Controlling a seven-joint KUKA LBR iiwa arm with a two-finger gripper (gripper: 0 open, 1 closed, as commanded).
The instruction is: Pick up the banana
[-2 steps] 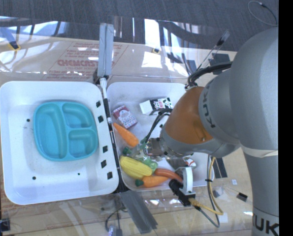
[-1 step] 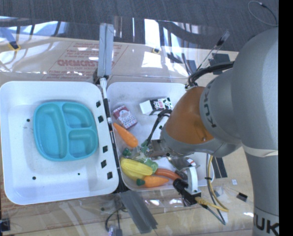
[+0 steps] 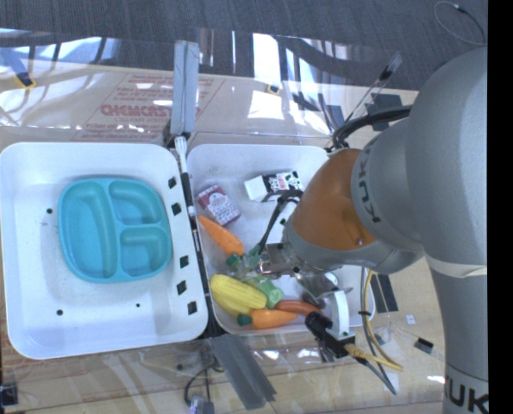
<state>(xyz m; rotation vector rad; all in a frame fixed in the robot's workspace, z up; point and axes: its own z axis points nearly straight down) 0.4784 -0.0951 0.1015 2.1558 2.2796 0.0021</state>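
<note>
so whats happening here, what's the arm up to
A grey KUKA arm reaches in from the right and hangs over the right bin, which holds toy food: a yellow banana near the front, carrots and small packets. Its gripper is low among the items just beside the banana, but nothing can be seen between its fingers, so the banana looks not yet picked. The left bin holds a blue divided tray.

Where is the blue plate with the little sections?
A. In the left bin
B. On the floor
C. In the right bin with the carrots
A: the blue plate lies alone on the floor of the left bin, while the carrots sit in the right bin.
</note>
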